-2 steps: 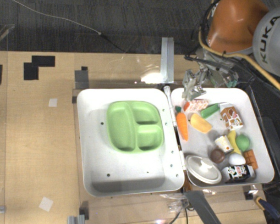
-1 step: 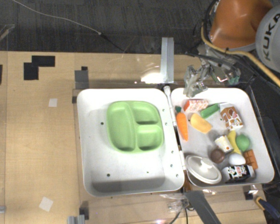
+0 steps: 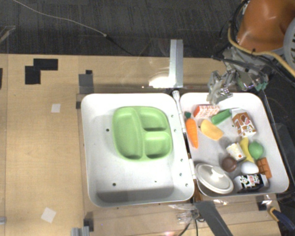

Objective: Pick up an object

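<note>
The right bin (image 3: 272, 135) holds several small toy foods. Among them are an orange carrot (image 3: 191, 132), a red and white carton (image 3: 205, 110), a green cucumber (image 3: 221, 116) and a yellow piece (image 3: 211, 130). My gripper (image 3: 218, 91) hangs over the bin's back edge, just above and behind the red and white carton. The view shows nothing in its grasp. The orange band of the arm (image 3: 260, 19) sits at the top right.
A green divided tray (image 3: 141, 132) lies in the left bin (image 3: 98, 155). A silver bowl (image 3: 215, 178), a black and white carton (image 3: 250, 182), a banana (image 3: 245, 149) and a green ball (image 3: 255, 150) crowd the right bin's front. A metal post (image 3: 176, 61) stands behind the bins.
</note>
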You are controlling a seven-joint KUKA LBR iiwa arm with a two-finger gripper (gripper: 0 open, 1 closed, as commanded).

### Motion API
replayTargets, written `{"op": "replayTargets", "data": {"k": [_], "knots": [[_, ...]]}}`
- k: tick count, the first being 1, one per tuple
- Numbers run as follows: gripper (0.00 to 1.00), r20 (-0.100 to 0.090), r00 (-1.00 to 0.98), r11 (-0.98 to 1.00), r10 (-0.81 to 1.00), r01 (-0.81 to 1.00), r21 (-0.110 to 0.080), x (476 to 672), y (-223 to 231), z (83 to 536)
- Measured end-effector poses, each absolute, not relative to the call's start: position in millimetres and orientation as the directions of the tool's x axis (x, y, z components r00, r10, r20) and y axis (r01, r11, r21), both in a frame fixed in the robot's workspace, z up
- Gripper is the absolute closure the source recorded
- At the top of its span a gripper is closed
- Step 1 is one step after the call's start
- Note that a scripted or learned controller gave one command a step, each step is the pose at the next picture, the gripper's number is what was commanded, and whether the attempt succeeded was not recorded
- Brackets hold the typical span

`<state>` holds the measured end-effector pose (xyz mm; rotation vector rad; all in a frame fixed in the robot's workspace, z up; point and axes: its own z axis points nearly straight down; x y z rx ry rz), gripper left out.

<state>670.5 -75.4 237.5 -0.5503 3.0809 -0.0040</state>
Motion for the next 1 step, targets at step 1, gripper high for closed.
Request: {"op": "replayTargets", "data": {"k": [1], "knots": [[1.00, -0.011, -0.848, 0.848, -0.529, -0.529, -0.005, 666.3, -60.3, 257.9]]}}
